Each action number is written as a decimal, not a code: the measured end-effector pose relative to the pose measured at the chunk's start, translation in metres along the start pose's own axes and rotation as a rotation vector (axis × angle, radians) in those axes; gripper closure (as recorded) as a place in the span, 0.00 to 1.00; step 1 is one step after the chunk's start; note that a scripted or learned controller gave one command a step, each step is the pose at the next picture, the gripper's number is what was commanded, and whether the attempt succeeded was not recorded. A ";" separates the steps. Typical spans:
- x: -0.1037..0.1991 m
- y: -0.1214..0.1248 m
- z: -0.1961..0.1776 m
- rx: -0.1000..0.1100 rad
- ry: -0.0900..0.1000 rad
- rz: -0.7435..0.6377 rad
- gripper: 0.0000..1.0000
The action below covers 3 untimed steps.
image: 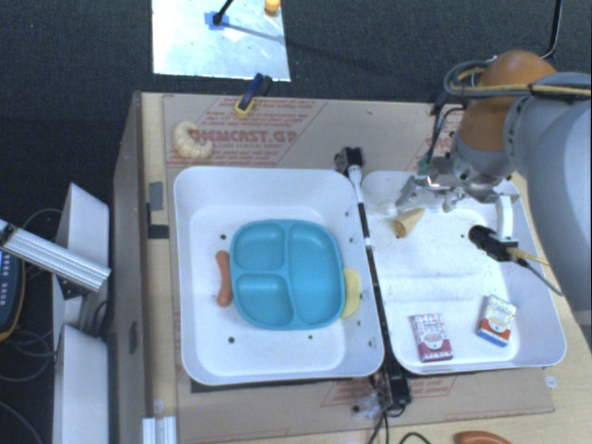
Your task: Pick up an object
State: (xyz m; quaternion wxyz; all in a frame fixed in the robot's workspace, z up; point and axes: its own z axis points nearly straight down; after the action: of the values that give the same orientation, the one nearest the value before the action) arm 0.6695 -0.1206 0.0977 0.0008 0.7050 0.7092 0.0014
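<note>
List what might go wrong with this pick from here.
1. The claw is close beside the tan cone, which lies tilted near the left wall of the right bin. A descent here may shove the cone against that wall rather than grip it.
2. The red box and the white box lie flat on the bin floor. A try at either would probably slide off its low edges.

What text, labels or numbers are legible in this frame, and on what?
Cardboard sheet: red printed lines, too blurred to read.
Red-patterned box in the right bin: print too small to read.
White, red and blue box beside it: print too small to read.
Nothing else bears text.
</note>
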 end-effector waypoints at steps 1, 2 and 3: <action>0.035 0.000 0.013 0.000 -0.001 0.000 0.00; 0.027 0.000 0.012 0.000 -0.002 0.004 0.00; 0.037 0.000 0.013 0.001 -0.002 0.001 0.00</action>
State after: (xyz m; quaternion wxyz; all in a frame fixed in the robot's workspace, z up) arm 0.6691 -0.0839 0.0849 0.0011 0.7055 0.7088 0.0005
